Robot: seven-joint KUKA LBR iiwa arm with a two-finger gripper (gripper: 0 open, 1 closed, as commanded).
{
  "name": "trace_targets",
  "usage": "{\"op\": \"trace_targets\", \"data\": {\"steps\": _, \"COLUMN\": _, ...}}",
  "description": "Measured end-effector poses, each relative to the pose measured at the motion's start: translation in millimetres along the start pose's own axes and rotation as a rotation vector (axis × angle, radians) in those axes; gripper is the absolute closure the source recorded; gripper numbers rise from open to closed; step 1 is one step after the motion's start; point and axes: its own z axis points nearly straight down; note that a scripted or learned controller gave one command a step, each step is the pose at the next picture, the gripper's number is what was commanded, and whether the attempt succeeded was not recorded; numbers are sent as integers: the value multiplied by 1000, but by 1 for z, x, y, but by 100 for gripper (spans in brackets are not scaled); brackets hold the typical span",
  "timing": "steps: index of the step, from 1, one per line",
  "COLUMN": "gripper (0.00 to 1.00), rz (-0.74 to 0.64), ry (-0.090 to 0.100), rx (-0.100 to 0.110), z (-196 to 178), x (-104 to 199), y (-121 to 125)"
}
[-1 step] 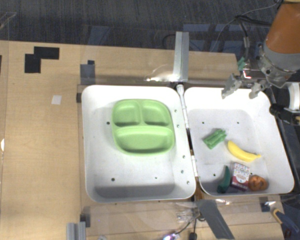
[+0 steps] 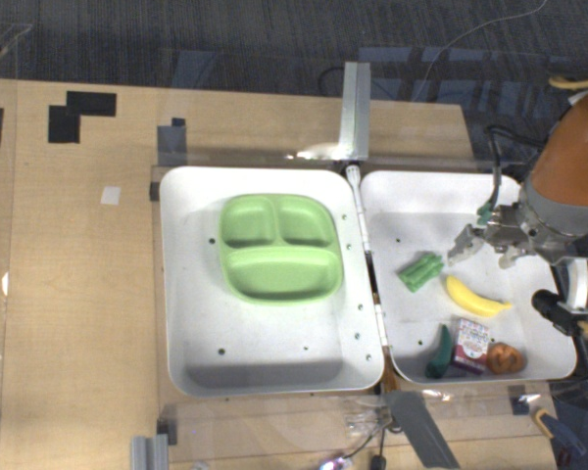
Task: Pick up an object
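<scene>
The right bin (image 2: 412, 213) holds several small things: a green block (image 2: 419, 270), a yellow banana (image 2: 475, 300), a dark green piece (image 2: 440, 352), a purple and white box (image 2: 470, 345) and a brown round thing (image 2: 506, 358). My gripper (image 2: 486, 250) hangs over the right bin's right half, just above and right of the banana and to the right of the green block. Its fingers (image 2: 463, 245) are spread open with nothing between them. The arm's orange band (image 2: 571, 160) sits at the right edge.
The left bin (image 2: 191, 292) holds a green divided plate (image 2: 279, 246). A metal post (image 2: 357, 111) stands at the back between the bins, and a ridge (image 2: 366, 262) divides them. Cables run along the right side by the arm.
</scene>
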Motion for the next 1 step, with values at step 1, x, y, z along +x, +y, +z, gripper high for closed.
{"op": "trace_targets", "data": {"steps": 1, "gripper": 0, "rz": -67, "ry": -1, "rx": -13, "z": 75, "x": -16, "y": 7}}
